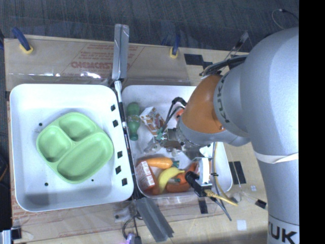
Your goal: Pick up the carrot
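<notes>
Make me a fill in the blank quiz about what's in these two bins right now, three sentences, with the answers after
1. The green divided plate lies in the ____ bin as the camera sees it.
2. The carrot lies in the other bin, right next to a yellow ____.
3. The band above the arm's wrist is coloured ____.

Missing words: left; banana; orange.
</notes>
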Robot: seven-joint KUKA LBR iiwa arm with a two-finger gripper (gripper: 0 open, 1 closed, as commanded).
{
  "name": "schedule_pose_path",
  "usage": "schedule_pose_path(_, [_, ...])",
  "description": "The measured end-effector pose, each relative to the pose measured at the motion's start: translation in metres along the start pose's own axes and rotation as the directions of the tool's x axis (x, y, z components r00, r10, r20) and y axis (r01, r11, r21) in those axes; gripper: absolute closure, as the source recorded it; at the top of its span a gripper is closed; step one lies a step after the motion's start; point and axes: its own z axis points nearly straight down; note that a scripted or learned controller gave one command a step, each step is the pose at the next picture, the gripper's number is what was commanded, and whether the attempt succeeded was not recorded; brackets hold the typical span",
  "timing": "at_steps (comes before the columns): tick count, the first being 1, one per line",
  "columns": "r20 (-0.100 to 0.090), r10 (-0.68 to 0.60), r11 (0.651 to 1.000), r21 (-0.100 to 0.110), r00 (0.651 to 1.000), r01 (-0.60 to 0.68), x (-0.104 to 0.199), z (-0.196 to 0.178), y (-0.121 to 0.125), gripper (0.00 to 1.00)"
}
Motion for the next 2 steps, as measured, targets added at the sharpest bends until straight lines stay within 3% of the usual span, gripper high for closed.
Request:
schedule_pose_path(1, [0.001,-0.006,1.000,0.000,1.000,0.006,0.0005,-0.0094,0.0003,1.00])
schedule_pose_path(2, [0.001,-0.006,1.000,0.000,1.000,0.006,0.0005,-0.0095,0.0003,0.00])
